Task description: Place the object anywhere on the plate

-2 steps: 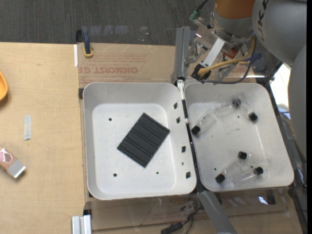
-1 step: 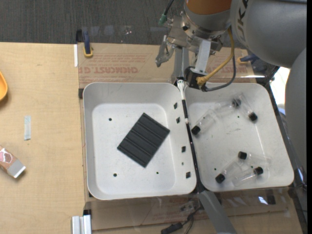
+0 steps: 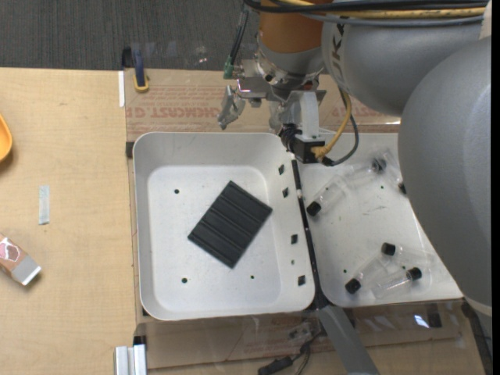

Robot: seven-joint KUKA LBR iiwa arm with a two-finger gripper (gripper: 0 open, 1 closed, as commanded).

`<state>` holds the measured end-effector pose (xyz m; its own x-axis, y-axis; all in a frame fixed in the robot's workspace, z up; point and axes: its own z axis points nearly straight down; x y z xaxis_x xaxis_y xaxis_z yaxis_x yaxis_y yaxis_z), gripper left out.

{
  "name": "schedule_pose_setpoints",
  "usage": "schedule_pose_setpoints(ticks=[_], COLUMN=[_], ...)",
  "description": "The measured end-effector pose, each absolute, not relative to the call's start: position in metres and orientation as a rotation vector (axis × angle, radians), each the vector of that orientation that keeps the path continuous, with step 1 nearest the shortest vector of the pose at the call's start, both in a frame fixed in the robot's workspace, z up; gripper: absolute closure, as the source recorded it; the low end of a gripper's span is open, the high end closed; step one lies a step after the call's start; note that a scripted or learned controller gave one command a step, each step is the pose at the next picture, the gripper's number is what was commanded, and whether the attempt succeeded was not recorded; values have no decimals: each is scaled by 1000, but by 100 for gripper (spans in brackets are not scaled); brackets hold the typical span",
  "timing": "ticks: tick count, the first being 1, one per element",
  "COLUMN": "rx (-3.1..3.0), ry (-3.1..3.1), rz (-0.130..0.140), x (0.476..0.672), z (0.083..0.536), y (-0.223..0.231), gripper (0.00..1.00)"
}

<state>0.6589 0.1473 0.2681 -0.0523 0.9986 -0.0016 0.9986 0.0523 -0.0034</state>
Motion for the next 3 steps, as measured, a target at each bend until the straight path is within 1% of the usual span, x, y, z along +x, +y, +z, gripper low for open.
schedule_pose_setpoints(ticks=[1, 2, 3], rx=[-2167, -2167, -2171], ry=[-2273, -2272, -2268], rz=[9, 9, 12], x=[660, 660, 660], z=[276, 276, 284], y=[145, 145, 143], gripper=[100, 0, 100])
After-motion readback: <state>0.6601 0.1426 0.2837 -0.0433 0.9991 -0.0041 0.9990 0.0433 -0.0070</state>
